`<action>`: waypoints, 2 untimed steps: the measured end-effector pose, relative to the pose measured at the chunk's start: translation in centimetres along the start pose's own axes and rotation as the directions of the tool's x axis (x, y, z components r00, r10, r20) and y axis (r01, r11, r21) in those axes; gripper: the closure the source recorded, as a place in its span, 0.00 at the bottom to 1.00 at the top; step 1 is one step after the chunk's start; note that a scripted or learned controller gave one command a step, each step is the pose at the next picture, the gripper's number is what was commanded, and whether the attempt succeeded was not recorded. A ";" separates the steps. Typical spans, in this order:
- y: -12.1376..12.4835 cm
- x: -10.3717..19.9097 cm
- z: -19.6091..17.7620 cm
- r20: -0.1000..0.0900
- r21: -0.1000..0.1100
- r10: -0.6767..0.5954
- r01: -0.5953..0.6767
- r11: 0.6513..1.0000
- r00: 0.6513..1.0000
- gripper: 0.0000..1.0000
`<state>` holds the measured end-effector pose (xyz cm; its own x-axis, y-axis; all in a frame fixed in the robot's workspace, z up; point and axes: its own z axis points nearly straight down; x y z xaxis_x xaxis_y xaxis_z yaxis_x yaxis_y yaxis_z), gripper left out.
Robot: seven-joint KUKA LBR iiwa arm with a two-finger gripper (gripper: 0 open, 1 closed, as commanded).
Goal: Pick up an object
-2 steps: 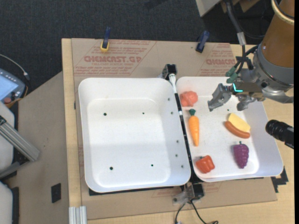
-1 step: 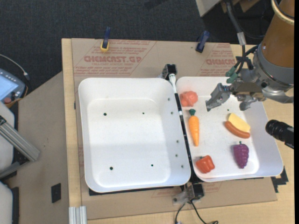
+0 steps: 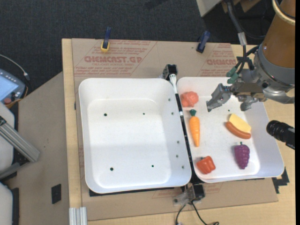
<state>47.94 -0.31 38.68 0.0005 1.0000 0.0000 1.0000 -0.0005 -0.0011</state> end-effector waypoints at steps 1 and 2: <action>0.0 0.0 0.0 0.000 0.000 0.000 0.000 1.000 1.000 0.00; 0.0 0.0 0.0 0.000 0.000 0.000 0.000 1.000 1.000 0.00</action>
<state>47.94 -0.31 38.68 0.0005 1.0000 0.0000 1.0000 -0.0005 -0.0011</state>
